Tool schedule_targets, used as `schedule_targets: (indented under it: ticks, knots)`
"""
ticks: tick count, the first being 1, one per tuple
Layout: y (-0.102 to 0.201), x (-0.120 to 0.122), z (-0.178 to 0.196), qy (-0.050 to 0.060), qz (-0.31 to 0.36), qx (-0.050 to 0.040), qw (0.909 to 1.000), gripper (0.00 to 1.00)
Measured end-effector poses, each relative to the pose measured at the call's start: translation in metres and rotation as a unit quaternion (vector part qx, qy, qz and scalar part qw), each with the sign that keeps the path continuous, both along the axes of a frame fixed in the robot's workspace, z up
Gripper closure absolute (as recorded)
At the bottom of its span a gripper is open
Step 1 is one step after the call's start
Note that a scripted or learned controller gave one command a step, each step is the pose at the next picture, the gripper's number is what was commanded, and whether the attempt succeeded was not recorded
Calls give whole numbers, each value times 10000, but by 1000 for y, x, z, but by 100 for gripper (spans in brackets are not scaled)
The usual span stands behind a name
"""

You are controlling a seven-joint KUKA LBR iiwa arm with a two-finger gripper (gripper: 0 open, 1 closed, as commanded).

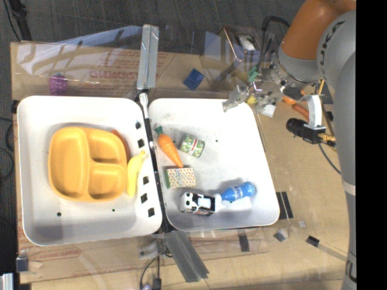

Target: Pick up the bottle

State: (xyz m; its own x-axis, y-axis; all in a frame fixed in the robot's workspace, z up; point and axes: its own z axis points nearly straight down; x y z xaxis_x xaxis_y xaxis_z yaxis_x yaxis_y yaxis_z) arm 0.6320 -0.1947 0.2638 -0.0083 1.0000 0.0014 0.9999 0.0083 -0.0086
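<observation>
The left white bin (36,222) holds a yellow divided plastic tray (87,162) and a yellow banana (134,173). In the right white bin (257,132) lie an orange carrot (170,150), a green can (192,145), a patterned box (181,177), a black-and-white toy cow (198,203) and, near right, the blue plastic bottle (237,193), untouched. The gripper (251,95) hovers at the far rim; whether it is released or clenched I cannot tell. Reach and grasp remain.

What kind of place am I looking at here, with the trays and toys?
Probably a robotics lab test bench. A grey and orange robot arm reaches over two white bins, which hold toy-like items: a blue bottle, a carrot and a yellow divided plate.
</observation>
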Motion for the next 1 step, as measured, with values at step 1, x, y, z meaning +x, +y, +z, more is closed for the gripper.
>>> schedule_targets:
  ticks: [1]
  knots:
    - [-5, -79, -100, 3, -251, 2, 9997, 0]
